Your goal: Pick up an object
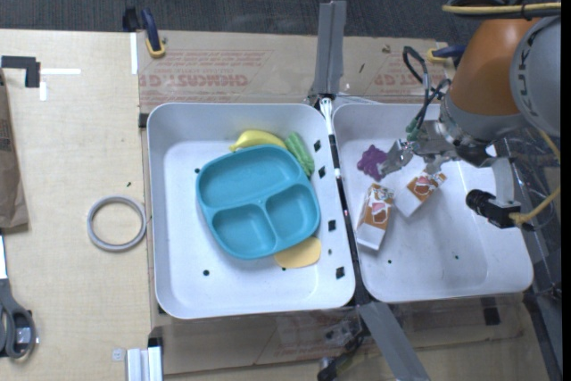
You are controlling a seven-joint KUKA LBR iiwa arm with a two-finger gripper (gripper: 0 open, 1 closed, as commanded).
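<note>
Bright, even overhead light; soft shadows inside the left bin [169, 219], mild glare on white walls, slight softness throughout.

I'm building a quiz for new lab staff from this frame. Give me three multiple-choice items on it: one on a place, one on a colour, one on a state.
1. Where does the divided tray lie?
A. In the left bin
B. In the right bin
C. On the bench beside the bins

2. What colour is the divided tray?
A. Red
B. Blue
C. Black

3. How does the gripper stand to the right bin?
A. Far off over the bench at left
B. Inside the left bin
C. Over the right bin, near the small cartons

Answers:
1. A: the divided tray rests in the left bin, over a yellow piece and a green piece.
2. B: its three compartments are all light blue.
3. C: the gripper hangs over the right bin, close to the small cartons and a purple item.
</note>
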